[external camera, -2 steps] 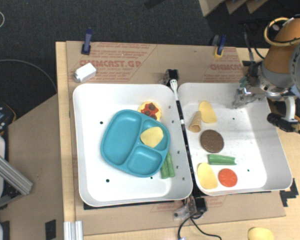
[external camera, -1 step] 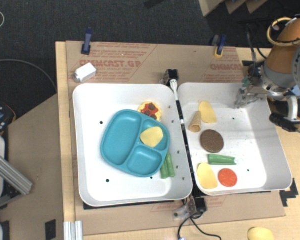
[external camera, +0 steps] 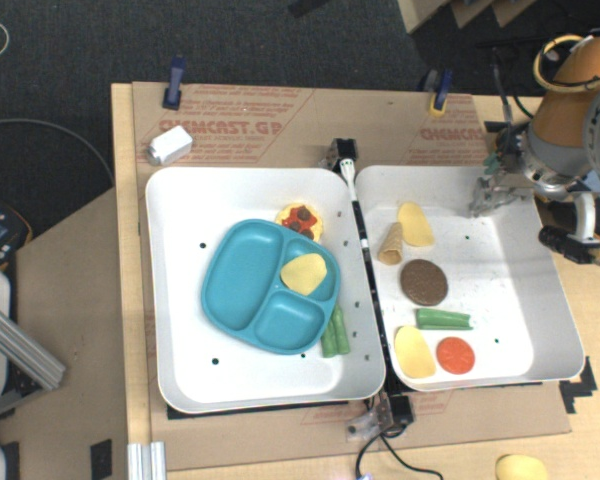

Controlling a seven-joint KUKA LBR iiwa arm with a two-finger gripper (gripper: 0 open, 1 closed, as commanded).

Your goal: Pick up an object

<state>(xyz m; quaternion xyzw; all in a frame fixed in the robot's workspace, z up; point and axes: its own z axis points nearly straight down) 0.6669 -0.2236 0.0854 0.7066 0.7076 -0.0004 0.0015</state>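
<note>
Jaws' state I cannot tell; they hang at the right bin's (external camera: 540, 298) back corner, arm (external camera: 570, 118) bent over.

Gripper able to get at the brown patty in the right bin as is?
Probably yes. The brown patty lies flat in the open, apart from its neighbours, nothing over it; the gripper hangs over the same bin's far right corner.

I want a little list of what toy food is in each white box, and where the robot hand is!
left bin: blue divided plate with a yellow piece on it; pizza slice behind the plate; green bean beside it
right bin: cone, yellow chip, brown patty, green pod, yellow slice, red tomato slice
gripper: over the right bin's far corner, holding nothing visible
</note>
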